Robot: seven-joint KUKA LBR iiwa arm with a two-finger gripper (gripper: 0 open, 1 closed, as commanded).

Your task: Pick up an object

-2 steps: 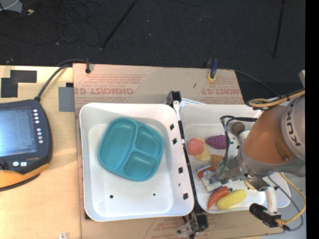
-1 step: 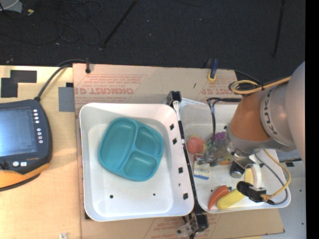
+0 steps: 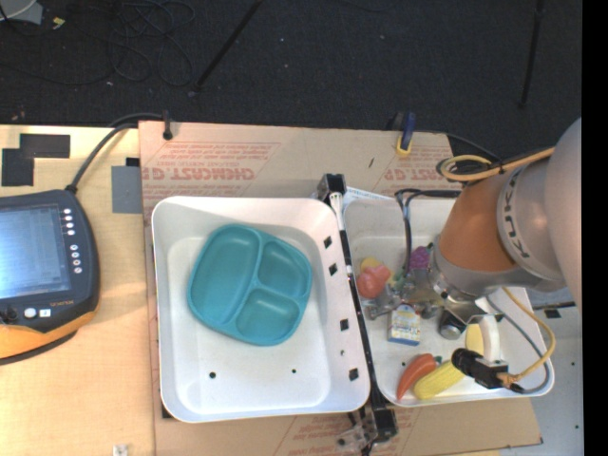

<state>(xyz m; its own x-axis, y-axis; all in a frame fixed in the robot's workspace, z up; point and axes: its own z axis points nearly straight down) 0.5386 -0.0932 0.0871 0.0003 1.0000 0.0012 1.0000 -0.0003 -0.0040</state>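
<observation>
The right white bin [image 3: 380, 218] holds a heap of small things: a pink-red round toy [image 3: 373, 277], a purple piece [image 3: 419, 256], a small white and blue box [image 3: 406, 325], an orange carrot-like piece [image 3: 414, 372] and a yellow corn-like piece [image 3: 439, 380]. The arm's orange band and grey wrist [image 3: 484, 240] hang over the bin's right half. My gripper [image 3: 410, 294] reaches down among the toys between the pink toy and the box. Its fingertips are lost in the clutter.
The left white bin [image 3: 180, 369] bears a teal divided plate [image 3: 251, 283]. A pendant with a screen [image 3: 43, 255] lies on the bench at the left. Cables [image 3: 518, 345] loop over the right bin's right rim. Cardboard lies beneath both bins.
</observation>
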